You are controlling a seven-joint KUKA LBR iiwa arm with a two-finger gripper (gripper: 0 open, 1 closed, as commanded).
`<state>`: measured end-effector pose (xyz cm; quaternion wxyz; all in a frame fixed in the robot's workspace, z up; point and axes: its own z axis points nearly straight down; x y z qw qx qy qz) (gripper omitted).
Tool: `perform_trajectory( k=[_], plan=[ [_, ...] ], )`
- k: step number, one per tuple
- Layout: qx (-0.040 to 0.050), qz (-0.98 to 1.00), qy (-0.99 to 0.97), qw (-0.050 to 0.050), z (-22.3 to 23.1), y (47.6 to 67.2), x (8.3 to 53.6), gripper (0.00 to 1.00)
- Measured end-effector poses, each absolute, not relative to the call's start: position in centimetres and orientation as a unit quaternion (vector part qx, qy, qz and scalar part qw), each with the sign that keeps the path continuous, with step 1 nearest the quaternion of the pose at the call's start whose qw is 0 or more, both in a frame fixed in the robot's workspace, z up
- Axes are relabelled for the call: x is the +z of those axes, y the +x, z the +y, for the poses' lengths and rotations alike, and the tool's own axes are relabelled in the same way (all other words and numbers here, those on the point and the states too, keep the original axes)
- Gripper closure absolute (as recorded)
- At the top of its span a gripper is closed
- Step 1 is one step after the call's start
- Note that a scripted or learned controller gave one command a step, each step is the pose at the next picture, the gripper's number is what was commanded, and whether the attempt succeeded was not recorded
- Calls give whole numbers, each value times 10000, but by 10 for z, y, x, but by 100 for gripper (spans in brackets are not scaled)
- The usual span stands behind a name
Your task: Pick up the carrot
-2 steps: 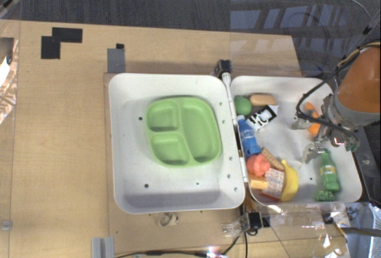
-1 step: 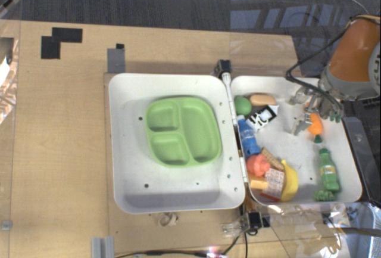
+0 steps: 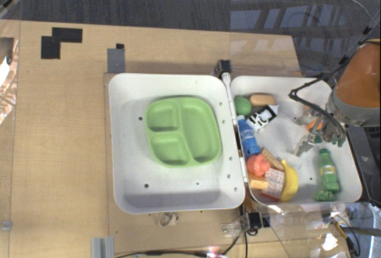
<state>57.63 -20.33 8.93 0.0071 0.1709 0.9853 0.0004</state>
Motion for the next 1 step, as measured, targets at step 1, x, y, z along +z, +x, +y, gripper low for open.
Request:
perform_trajectory(
  k=[1],
  plan=[
    [6, 9680, 2510, 71, -205, 622, 89, 0]
  ],
)
